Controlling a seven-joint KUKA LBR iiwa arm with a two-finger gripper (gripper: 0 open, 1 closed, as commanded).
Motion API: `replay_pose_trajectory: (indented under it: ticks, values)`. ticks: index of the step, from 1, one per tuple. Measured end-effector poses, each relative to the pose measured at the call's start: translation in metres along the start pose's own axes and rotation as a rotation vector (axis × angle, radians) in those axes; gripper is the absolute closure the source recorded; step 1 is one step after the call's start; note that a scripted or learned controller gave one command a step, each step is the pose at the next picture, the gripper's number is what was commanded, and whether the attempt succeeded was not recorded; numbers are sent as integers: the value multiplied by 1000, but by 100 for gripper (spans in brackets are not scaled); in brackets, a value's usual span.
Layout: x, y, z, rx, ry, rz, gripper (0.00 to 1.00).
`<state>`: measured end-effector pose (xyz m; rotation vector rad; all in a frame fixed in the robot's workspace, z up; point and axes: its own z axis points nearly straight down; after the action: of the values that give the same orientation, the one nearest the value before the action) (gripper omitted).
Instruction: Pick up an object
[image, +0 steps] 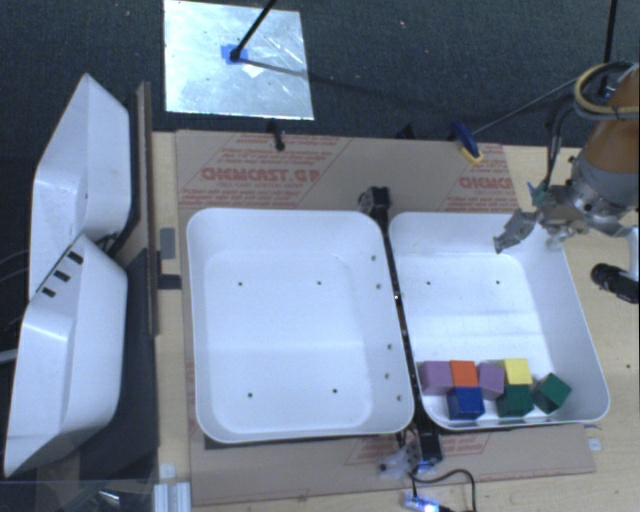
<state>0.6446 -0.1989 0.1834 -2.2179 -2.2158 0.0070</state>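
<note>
- Currently the end effector (510, 235) sits over the far right part of the right bin (580, 300), near its back rim, high up in the camera view.
- Finger state: too small and blurred to read, cannot tell how wide it is set; nothing visible in its grip.
- Arm (605, 170) enters from the right edge, grey wrist with orange band above it, tilted down-left toward the bin.
- Task things: a cluster of small blocks along the near wall of the right bin, all bunched and touching or nearly so.
- Cluster, left to right: purple block (435, 376), orange block (463, 373) with blue block (465, 402) in front of it, second purple block (491, 378), yellow block (517, 372), green block (514, 401), then another green block (551, 391) tilted at the right end.
- Key relation: blocks lie well apart from the end effector, toward the camera and slightly left to straight down in the frame; the bare bin floor lies between.
- Cluster's long axis runs left-right along the near wall.
- Judgement: no pick started yet; the next move needs travel across the bin to the near wall, and tight packing could make a clean single grasp hard.
- Left bin (290, 225) sits beside it on the worktop (165, 420).
</note>
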Motion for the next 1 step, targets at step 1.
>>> replay_pose_trajectory:
  ticks: [1]
  values:
    - [0,2,-5,-9,-2,-1,0]
